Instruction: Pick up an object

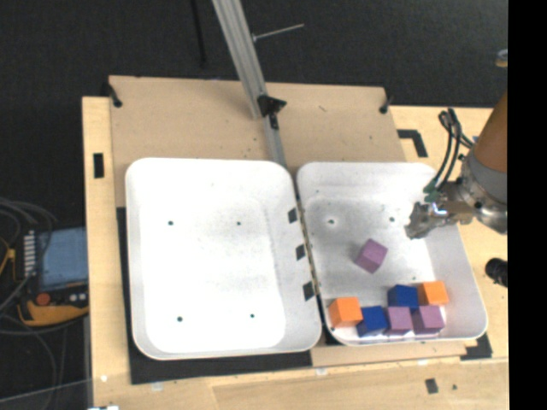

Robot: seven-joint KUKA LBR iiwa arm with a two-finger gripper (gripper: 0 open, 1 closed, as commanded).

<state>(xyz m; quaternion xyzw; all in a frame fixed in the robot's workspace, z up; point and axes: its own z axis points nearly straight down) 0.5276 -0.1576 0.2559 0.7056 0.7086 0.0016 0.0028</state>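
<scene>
Purple block [371, 255] lies loose and alone on the floor of the right bin [342, 186], turned at a skew to the bin walls, well apart from the cluster along the near wall. That cluster: orange cube [345, 311] at the left end, then blue cube [373, 320], two more purple cubes [400, 319] and [428, 318] side by side, with a second blue cube [403, 296] and a small orange cube [434, 293] just behind them. Gripper [420, 223] hangs over the right side of the same bin, reaching in from the right; whether anything sits in it or how it is set cannot be told at this resolution. Key relation: the lone block lies to the camera's left of the gripper and nearer the front edge, near but not under it. Block looks roughly cubic, no clear long axis, so approach angle matters little beyond matching its skew. Judgement: the isolated block is the easiest target, free on all sides; the packed row would leave little room beside each piece. Left bin [214, 178] holds no blocks.
</scene>
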